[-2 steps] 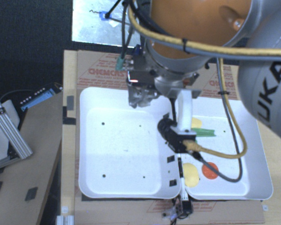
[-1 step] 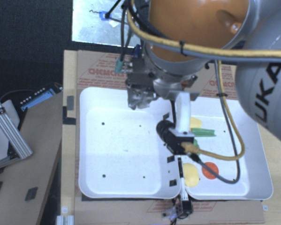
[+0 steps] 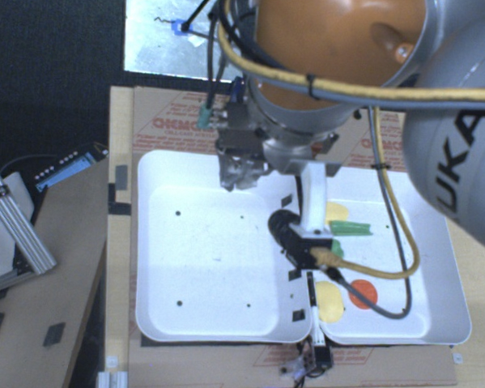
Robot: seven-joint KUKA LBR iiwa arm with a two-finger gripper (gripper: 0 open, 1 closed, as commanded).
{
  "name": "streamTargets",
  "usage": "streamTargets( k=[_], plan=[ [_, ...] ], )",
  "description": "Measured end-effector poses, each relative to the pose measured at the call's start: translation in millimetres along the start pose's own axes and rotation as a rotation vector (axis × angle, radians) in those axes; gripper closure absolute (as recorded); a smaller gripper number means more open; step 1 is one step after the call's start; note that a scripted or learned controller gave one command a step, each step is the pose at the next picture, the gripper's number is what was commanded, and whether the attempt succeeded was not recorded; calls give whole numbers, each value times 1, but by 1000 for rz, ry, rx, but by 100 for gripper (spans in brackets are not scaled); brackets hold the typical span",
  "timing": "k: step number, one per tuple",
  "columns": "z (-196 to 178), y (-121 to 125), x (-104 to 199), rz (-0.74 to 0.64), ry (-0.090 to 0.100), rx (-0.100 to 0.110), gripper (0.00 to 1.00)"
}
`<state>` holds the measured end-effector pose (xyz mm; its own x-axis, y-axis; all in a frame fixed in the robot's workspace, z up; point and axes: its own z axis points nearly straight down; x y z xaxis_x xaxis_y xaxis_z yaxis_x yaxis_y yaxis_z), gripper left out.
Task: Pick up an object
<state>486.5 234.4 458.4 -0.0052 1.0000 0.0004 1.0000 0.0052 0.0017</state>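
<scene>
Claw (image 3: 242, 174) low over far edge of left bin (image 3: 168, 226), near divider; finger state cannot tell. Arm (image 3: 340, 40) fills top right. Right bin (image 3: 439, 305) holds objects: yellow piece (image 3: 329, 301) at near left, orange-red disc (image 3: 364, 294) beside it, green piece (image 3: 351, 228) farther back, yellow piece behind it (image 3: 336, 211).

green block (image 3: 350, 228), two yellow pieces (image 3: 329, 301), orange disc (image 3: 364, 293), all lying in right bin (image 3: 441, 264)
</scene>
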Motion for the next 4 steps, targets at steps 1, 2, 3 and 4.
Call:
streamTargets(
  k=[1,2,3,4],
  plan=[
    [5,0,0,1,0,0,100],
    [11,0,0,2,0,0,100],
    [9,0,0,2,0,0,100],
    [15,0,0,3,0,0,100]
  ],
)
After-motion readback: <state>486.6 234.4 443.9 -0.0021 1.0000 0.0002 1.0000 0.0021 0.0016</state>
